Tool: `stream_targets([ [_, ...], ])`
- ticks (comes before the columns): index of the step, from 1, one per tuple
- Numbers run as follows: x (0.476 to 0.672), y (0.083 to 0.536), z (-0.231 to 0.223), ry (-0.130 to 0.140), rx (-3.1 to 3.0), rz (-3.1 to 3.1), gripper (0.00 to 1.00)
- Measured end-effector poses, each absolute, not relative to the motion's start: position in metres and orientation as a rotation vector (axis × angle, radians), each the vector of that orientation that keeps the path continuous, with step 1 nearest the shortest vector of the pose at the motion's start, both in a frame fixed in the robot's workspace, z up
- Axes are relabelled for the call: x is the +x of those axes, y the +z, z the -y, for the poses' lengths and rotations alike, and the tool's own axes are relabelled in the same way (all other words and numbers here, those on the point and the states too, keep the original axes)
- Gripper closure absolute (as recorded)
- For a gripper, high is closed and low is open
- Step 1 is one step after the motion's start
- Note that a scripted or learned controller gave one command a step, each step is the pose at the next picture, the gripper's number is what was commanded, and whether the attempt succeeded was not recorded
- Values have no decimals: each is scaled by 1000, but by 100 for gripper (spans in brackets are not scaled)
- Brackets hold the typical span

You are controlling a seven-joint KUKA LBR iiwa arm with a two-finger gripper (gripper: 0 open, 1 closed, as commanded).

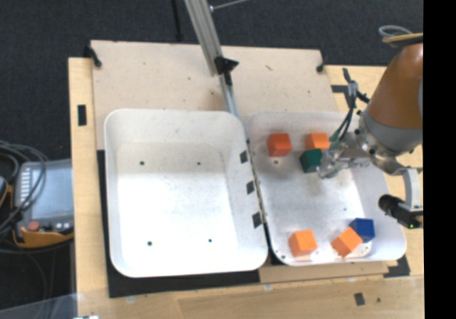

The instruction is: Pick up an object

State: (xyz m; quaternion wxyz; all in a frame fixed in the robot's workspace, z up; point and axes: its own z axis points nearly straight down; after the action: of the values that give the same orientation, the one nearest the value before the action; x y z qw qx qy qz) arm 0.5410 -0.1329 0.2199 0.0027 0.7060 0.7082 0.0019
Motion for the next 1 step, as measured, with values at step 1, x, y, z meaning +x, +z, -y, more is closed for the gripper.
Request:
stream_targets([
  [1,545,263,134,6,2212,-2224,100],
])
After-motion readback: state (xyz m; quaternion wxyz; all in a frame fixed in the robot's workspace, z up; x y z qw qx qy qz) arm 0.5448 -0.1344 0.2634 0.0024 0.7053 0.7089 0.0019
